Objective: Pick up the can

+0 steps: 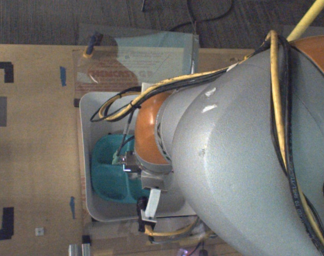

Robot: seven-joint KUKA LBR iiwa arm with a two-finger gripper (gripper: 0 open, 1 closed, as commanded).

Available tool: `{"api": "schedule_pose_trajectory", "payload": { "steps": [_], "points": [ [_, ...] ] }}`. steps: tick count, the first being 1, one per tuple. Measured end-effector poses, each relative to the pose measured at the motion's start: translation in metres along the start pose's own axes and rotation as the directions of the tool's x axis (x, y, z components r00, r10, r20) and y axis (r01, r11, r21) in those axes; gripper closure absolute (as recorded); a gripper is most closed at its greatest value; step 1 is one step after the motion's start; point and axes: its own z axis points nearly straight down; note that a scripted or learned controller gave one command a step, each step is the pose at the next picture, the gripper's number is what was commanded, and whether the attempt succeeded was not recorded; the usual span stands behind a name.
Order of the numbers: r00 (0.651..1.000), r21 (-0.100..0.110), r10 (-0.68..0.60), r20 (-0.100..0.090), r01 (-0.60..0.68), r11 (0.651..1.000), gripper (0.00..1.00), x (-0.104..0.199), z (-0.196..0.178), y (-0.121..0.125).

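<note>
Grey arm [242,159] with an orange band [148,132] and yellow-and-black cables [167,84] above a white bin [87,143] holding a teal object [111,169], on a tan desk [33,159] marked with black corner patterns [4,71] and blue tape [63,76].

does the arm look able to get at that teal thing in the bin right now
Probably yes: the arm hangs right over the bin, its wrist above the teal object, with nothing visible between them.

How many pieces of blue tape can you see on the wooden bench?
2. One piece of blue tape is on the bench left of the bin's upper corner; another piece is near its lower left corner. The arm may hide more.
</note>
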Motion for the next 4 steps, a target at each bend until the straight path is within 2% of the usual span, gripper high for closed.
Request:
{"api": "schedule_pose_trajectory", "payload": {
  "steps": [1, 2, 3, 4],
  "points": [
    [0.980, 0.001, 0.198, 0.011, -0.198, 0.980, 1.00, 0.010, 0.000, 0.000],
    [0.872, -0.003, 0.490, 0.003, -0.490, 0.872, 1.00, 0.015, 0.000, 0.000],
    [1.000, 0.010, 0.024, 0.013, -0.024, 1.000, 1.00, 0.007, 0.000, 0.003],
    [0.963, 0.010, -0.270, -0.009, 0.270, 0.963, 1.00, -0.022, 0.001, 0.046]
  ]
}}
